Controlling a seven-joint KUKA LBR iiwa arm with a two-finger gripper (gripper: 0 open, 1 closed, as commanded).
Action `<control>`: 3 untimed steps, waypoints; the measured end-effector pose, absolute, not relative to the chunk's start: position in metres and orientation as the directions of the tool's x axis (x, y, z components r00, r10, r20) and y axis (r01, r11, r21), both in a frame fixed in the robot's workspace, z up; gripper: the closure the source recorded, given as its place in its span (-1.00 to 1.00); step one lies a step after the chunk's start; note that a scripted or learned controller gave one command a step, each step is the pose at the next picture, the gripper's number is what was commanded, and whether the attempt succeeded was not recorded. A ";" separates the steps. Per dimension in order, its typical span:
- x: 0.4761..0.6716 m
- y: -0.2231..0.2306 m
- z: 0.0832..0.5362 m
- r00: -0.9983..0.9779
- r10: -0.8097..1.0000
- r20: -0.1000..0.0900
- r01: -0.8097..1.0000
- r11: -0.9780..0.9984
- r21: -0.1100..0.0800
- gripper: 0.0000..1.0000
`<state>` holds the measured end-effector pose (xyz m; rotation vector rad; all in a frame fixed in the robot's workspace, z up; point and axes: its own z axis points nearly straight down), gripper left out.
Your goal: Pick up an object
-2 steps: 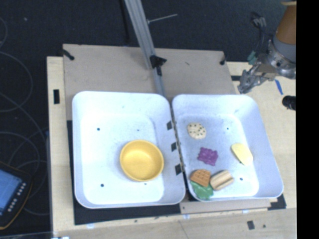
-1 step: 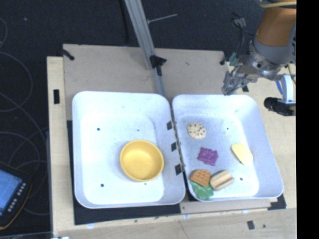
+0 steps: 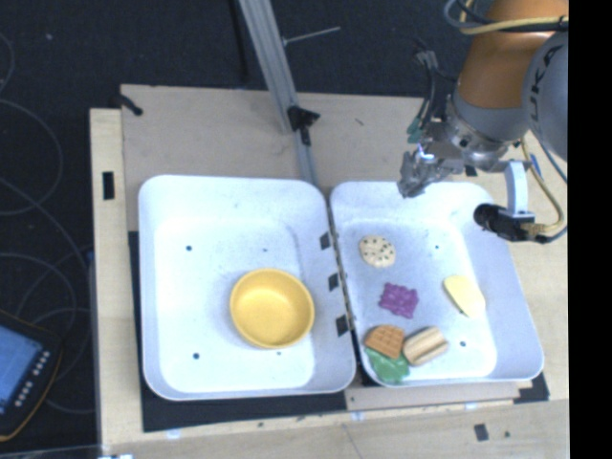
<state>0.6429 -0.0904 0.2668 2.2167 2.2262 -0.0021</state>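
- near edge of right bin [image 3: 521, 347]: waffle-like brown piece [image 3: 384, 339] lying on a green leafy piece [image 3: 390, 369], both in the near-left corner
- tan bread roll [image 3: 426, 344] just beside the waffle piece, touching or nearly touching it, lying at a slant
- purple bumpy piece [image 3: 398, 299] a bit further in, mid bin, apart from the others
- yellow wedge [image 3: 464, 295] toward the right side of the same bin, lying flat, on its own
- round speckled cookie [image 3: 377, 250] further back, left-centre of the right bin
- left bin [image 3: 172, 218]: yellow bowl [image 3: 272, 307] upright, near the middle, toward the near side
- gripper [image 3: 413, 182] over the far rim of the right bin, well apart from every piece, nothing between its fingers; open or closed: cannot tell, too dark and small
- grey arm with orange band [image 3: 507, 41] comes in from the upper right
- slanted metal rail [image 3: 273, 60] behind the bins
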 end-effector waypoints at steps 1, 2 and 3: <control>0.635 -0.038 0.253 -0.006 1.000 0.000 1.000 0.006 0.000 1.00; 0.613 0.018 0.255 -0.008 1.000 0.002 1.000 0.008 0.000 1.00; 0.603 0.069 0.259 -0.009 1.000 0.003 1.000 0.009 0.000 1.00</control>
